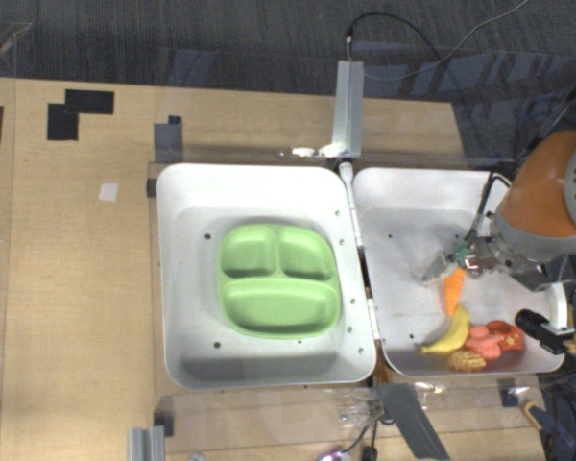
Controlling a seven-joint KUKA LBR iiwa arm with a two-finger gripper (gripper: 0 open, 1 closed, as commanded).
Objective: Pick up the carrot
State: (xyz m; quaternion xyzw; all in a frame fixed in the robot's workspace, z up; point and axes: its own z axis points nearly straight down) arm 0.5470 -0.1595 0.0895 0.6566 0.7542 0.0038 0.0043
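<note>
The carrot [452,290] is small and orange. It lies upright in the view in the right bin [403,219], towards its front right. My gripper [466,257] hangs from the grey arm with the orange band, directly over the carrot's far end, touching or almost touching it. The carrot's lower part shows below the gripper and rests on the bin floor.
A yellow banana [448,335] lies just in front of the carrot, with a red fruit [499,339] and a tan piece [468,360] beside it at the bin's front right corner. The left bin [182,257] holds a green divided plate [278,279].
</note>
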